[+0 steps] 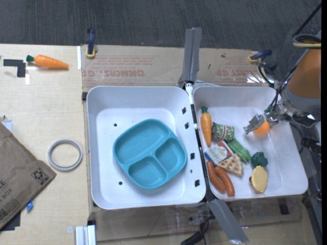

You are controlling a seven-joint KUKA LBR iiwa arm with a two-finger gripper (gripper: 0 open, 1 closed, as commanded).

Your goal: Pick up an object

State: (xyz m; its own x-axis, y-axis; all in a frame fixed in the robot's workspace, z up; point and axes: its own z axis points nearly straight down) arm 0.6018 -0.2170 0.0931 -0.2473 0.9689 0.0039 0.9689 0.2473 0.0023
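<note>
Sausages [220,177] and a waffle [232,164] crowd the right bin [286,190] well left of and nearer the camera than the tool [255,122], whose opening I cannot tell; touching its tip, the orange ball [262,128] could roll off if nudged.

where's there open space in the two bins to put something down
Left bin: bare white floor rings the blue plate, widest along the back wall and left side. Right bin: a bare strip along the back wall and the right side below the gripper. Crowded along its left half: carrot, can, waffle, sausages.
</note>
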